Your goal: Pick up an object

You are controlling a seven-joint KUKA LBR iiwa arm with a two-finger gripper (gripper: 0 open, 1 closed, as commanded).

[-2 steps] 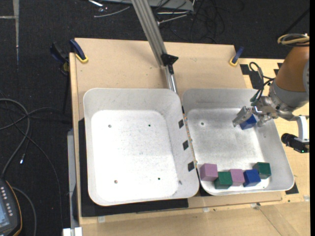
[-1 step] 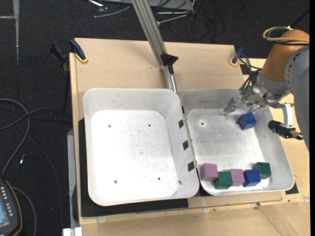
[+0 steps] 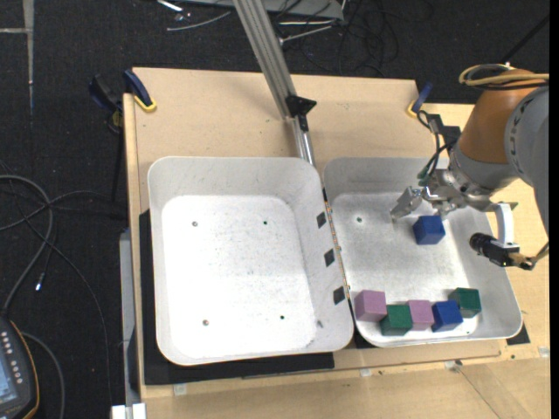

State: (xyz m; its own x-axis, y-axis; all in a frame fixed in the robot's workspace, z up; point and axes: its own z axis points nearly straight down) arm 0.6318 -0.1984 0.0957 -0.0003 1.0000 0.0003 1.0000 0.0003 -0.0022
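The hand point(image 3: 424, 204) is being held just over a blue cube point(image 3: 428, 230) near the right bin's point(image 3: 367, 190) far edge (grip state cannot be told); nothing is being lifted yet.

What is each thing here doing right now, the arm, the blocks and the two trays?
Gripper: low in the right bin, over a blue block.
Blue block: directly under the gripper.
Five blocks: lined along the right bin's near edge.
Right bin: holds all blocks.
Left bin: bare floor.
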